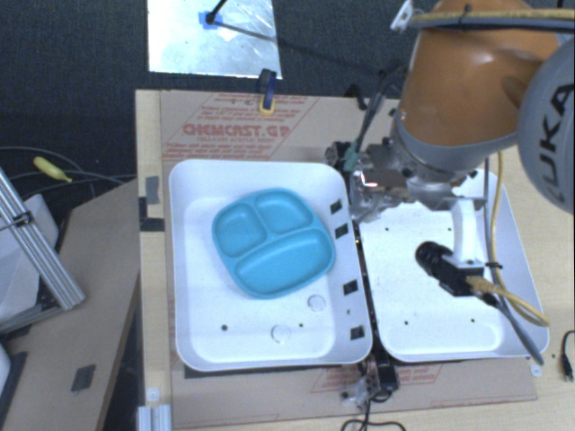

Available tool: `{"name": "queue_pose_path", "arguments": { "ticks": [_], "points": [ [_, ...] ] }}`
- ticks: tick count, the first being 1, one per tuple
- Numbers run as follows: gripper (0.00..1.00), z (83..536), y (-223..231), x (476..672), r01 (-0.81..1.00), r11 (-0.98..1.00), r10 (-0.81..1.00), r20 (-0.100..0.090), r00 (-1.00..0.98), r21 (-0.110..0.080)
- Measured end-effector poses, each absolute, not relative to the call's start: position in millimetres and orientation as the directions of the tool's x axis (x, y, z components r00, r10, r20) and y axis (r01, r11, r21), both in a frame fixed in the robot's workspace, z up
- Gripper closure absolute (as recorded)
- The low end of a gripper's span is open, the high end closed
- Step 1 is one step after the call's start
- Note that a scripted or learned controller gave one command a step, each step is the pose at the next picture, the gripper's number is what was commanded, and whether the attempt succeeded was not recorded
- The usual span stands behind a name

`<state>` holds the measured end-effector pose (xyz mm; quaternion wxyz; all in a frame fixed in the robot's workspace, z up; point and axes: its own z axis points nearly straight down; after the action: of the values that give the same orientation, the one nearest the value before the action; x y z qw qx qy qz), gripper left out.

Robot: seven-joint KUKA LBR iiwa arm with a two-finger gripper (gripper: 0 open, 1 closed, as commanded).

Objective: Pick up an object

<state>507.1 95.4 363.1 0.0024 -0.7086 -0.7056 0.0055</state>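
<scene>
You'll find the blue divided plate [272, 241] lying flat in the left bin [193, 330], a little toward its back edge. Two small pale discs [316, 303] lie just in front of the plate. The arm [467, 70] hangs over the right bin [422, 339], beside the plate; you can't tell the state of its hand [364, 180] from here.

The big grey arm with its orange band [467, 70] runs off the top and right edges and covers the far part of the shallow white right-hand bin [449, 330]. The pincer's fingers are too obscured to read.
</scene>
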Motion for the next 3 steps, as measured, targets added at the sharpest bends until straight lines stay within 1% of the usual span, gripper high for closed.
{"name": "queue_pose_path", "arguments": {
  "ticks": [1, 2, 3],
  "points": [
    [1.0, 435.6, 140.8, 486.1, 1.0, 0.009, 1.0, 0.004, -0.009, 0.009],
    [1.0, 445.5, 192.4, 499.3, 1.0, 0.008, 1.0, 0.003, -0.008, 0.004],
    [1.0, 487.9, 114.0, 487.0, 1.0, -0.005, 1.0, 0.001, 0.005, 0.008]
  ]
}}
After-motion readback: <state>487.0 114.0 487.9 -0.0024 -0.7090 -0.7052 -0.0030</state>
